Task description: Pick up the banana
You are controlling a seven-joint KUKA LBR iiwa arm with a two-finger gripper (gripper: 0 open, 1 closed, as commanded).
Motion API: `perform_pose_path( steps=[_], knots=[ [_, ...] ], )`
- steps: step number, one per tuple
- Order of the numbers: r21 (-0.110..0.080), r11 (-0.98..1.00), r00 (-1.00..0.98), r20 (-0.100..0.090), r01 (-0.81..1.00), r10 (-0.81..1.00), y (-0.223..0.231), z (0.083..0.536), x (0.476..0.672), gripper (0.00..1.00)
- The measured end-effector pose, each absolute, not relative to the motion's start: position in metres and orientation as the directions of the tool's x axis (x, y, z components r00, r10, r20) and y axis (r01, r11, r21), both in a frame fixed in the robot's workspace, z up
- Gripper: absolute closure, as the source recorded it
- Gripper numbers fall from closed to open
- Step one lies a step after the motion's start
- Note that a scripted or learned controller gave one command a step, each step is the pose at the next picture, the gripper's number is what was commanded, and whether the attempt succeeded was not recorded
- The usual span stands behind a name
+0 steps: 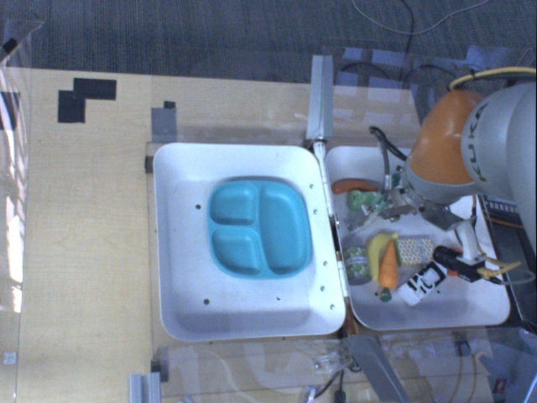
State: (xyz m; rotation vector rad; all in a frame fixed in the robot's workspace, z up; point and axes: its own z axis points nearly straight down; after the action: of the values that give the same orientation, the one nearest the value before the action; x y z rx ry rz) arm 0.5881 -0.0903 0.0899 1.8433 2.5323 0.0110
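The yellow banana (377, 249) lies in the right white bin (470, 313), near the bin's middle, with an orange carrot (388, 266) leaning against its right side. My gripper (390, 209) hangs low over the bin's upper half, just above and slightly right of the banana's upper tip. The grey arm with its orange band (442, 143) reaches in from the right and hides the bin's upper right part. Nothing visibly sits in the gripper.
Around the banana lie a green item (362, 199), a red-orange piece (355, 185), a pale green item (356, 264), a speckled block (414, 248) and a black-and-white object (425, 280). The left bin (180, 225) holds a blue divided plate (258, 227).
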Motion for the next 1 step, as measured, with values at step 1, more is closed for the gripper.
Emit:
perform_pose_path(
  steps=[1],
  knots=[
    [-0.010, 0.187, -0.187, 0.004, 0.982, 0.982, -0.1012, 0.0877, 0.6335, 0.00]
  ],
)
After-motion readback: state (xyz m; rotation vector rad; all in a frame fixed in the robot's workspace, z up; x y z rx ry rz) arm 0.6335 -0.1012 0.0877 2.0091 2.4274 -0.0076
